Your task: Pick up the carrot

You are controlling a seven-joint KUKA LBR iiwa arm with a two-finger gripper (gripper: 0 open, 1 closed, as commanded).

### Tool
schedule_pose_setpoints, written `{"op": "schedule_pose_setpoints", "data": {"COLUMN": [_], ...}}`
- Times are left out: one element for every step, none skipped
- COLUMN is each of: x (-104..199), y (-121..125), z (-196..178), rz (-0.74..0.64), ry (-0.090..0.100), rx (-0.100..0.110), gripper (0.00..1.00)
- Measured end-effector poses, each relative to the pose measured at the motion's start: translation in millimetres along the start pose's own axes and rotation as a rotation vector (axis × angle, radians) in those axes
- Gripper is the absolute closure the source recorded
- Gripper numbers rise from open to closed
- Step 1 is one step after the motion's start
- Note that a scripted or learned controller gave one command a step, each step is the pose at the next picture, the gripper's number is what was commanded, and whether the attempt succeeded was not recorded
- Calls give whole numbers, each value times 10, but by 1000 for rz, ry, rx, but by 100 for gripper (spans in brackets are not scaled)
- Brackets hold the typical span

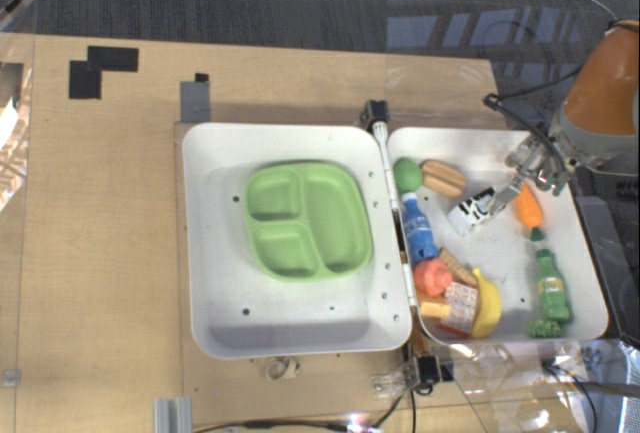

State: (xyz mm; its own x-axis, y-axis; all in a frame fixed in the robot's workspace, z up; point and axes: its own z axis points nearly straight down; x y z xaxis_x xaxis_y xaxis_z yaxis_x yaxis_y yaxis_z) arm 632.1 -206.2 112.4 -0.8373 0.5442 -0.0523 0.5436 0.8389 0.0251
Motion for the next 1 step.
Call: {"op": "schedule_pose_setpoints", "data": {"x": [-38], "y": [42], "z": [-156], "rz": [-7], "ry": [-12], "rx": [-3], "gripper": [100]}}
